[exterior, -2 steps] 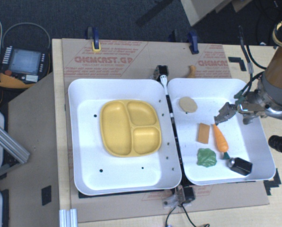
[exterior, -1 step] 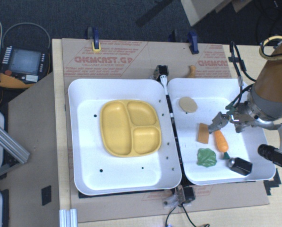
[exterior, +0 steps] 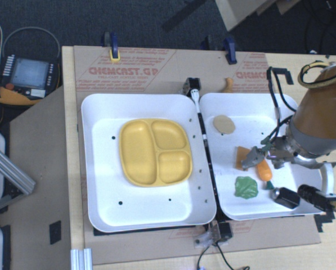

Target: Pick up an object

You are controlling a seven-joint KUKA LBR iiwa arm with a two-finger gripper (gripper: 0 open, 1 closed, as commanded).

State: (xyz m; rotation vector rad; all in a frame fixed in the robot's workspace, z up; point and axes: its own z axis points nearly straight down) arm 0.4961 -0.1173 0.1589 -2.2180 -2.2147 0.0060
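Sitting on top of the table (exterior: 156,61) are two white bins, side by side. Left bin (exterior: 100,167) holds a big yellow plate (exterior: 155,151) with three parts in it. Right bin (exterior: 235,207) holds a few small things. The big grey arm (exterior: 319,117), with its orange band, reaches in over the right bin from the right side.

The tool (exterior: 258,159) hangs low over the middle of the right bin. I cannot tell how it is set, or if it has grabbed anything.

Near the top of the right bin lies a round tan thing (exterior: 224,125). A green toy (exterior: 246,187) lies close to the bottom edge. A small brown block (exterior: 242,157) lies just left of the tool. An orange toy (exterior: 264,171) lies right under the tool, just above and to the right of the green one. A little black thing (exterior: 286,197) lies near the bottom right corner.
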